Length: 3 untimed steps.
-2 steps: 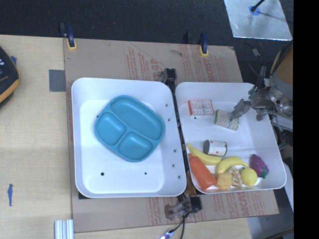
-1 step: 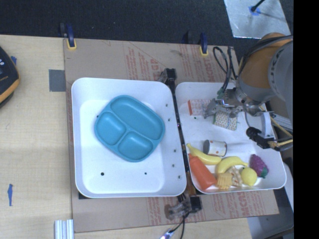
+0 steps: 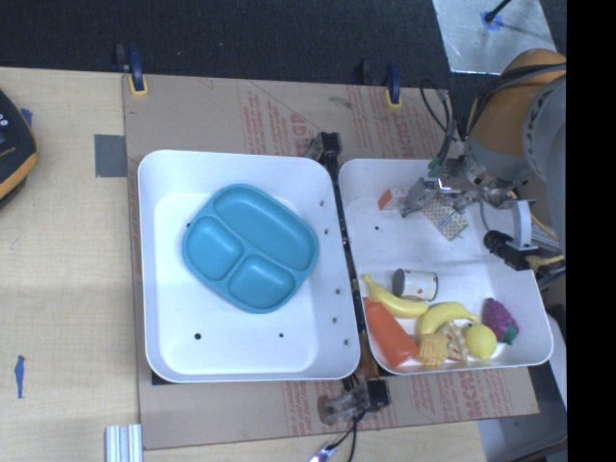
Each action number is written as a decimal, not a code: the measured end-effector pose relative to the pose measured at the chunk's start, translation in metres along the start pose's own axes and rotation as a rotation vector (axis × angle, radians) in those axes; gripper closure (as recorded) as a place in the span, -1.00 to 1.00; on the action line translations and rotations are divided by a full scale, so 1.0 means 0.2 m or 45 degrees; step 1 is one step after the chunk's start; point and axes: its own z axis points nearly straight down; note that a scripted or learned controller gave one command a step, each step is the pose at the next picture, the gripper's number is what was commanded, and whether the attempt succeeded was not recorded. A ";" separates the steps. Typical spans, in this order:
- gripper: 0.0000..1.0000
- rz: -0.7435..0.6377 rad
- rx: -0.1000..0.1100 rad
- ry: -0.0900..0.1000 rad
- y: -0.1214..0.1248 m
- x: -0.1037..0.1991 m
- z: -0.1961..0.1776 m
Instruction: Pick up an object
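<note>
Two white bins side by side on counter (image 3: 67, 287); landmark = right bin (image 3: 358, 258).

Left bin (image 3: 154, 258), touching the right bin's left wall: 1 blue divided plate (image 3: 250, 246), 3 compartments, lying flat.

Right bin contents, all toward its near end: 1 small cylinder, dark cap (image 3: 415, 283), on its side near bin centre; 2 bananas (image 3: 395, 302) (image 3: 448, 314) just nearer than the cylinder, the first along the left wall, the second toward the middle; 1 orange carrot-like piece (image 3: 389, 340) at near-left corner, touching the first banana; 1 corn piece (image 3: 433, 348) beside the carrot; 1 lemon (image 3: 480, 341) right of the corn; 1 purple grape bunch (image 3: 500, 318) near the right wall. The pieces are packed close, several touching. 1 small orange-red scrap (image 3: 385, 198) lies alone at far-left of bin floor.

Tool (image 3: 431, 200) sits over far half of right bin, well apart from the fruit cluster, near the scrap. Fingers too blurred against the wrist & cables: how wide apart, cannot tell; nothing seen held. Checkered patch (image 3: 449, 223) just beside tool. Arm (image 3: 510, 114), orange band, enters over the bin's far-right corner.

Beyond the far rims: 2 blue clamps (image 3: 136, 71) (image 3: 393, 83) on the board.
</note>
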 end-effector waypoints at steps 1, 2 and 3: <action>-1.00 0.003 -0.001 0.000 0.03 -0.15 0.00; -1.00 0.001 0.003 0.001 0.03 -0.04 0.00; -1.00 0.003 -0.001 -0.001 0.03 -0.19 0.00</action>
